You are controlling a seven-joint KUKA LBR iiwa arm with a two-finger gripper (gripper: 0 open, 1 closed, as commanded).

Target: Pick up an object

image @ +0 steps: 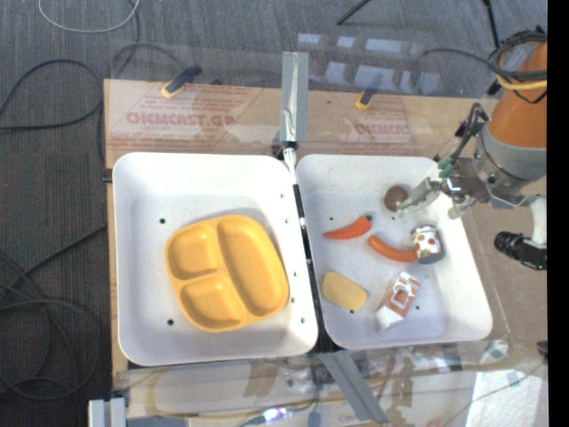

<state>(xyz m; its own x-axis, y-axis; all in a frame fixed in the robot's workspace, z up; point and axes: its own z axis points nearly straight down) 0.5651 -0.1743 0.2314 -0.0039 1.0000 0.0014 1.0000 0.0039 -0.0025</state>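
My gripper [438, 203] hovers over the far right part of the right bin [471, 314], open with nothing between its fingers. One grey finger [416, 199] points left and ends beside a brown round object [394, 197]. Below it lie an orange chili with a green stem [348, 229], an orange sausage-shaped piece [391, 248] and a small white, red and green patterned object [428, 243]. Nearer the front are a yellow lump [344, 291] and a white and orange carton [397, 299].
A yellow divided tray [228, 269] lies in the left bin [142, 185]. A ridge between the bins [300, 229] separates them. The grey and orange arm [520, 127] stands over the right bin's far right corner. Cables lie on the floor beyond.
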